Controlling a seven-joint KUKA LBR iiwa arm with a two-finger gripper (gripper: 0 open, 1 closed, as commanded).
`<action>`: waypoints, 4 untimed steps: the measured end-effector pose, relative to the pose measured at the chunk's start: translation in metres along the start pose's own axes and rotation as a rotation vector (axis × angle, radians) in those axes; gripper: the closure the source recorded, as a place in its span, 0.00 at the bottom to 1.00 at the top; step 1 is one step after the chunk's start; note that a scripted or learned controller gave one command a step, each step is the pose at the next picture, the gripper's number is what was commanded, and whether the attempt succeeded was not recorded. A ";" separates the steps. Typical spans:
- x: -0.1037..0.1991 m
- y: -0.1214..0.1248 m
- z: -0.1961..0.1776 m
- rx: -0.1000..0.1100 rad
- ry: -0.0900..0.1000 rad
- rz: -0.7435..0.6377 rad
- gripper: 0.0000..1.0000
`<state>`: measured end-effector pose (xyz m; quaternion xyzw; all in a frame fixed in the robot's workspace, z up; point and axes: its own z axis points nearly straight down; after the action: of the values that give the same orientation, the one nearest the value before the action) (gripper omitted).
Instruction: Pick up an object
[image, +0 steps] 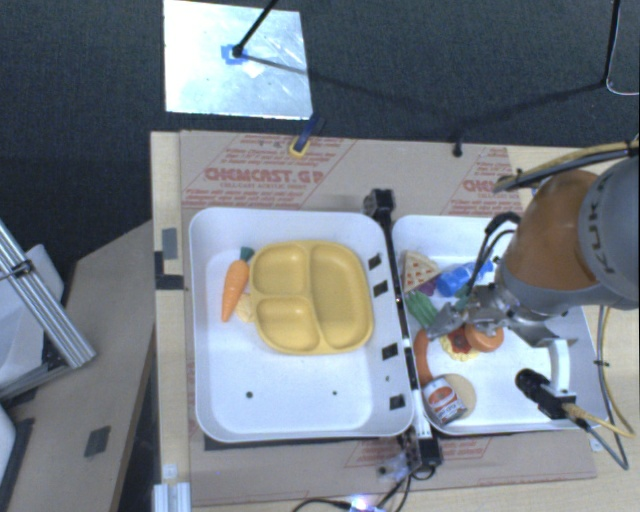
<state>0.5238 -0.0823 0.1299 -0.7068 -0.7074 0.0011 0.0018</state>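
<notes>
We are hovering our gripper (462, 322) low over the toy food heaped in the right bin (560, 395), and we cannot tell how it is set or whether it has anything; the nearest object, an orange-and-red burger-like toy (478, 341), is lying just below it and touching its tip. A glossy red sausage (423, 358) is running lengthwise to its left, a green piece (421, 308) and a blue piece (456, 279) beyond, all smooth moulded plastic

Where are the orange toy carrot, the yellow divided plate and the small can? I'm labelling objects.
orange toy carrot (233, 288), camera view, mid-body.
yellow divided plate (338, 285), camera view, right compartment.
small can (446, 400), camera view, label side.
</notes>
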 end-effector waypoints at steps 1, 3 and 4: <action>-0.004 0.006 0.027 -0.024 -0.009 0.003 0.00; -0.004 0.019 -0.040 -0.011 -0.002 -0.004 1.00; -0.004 0.021 -0.094 -0.012 -0.002 -0.003 1.00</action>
<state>0.5447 -0.0866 0.2238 -0.7056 -0.7086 -0.0023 -0.0030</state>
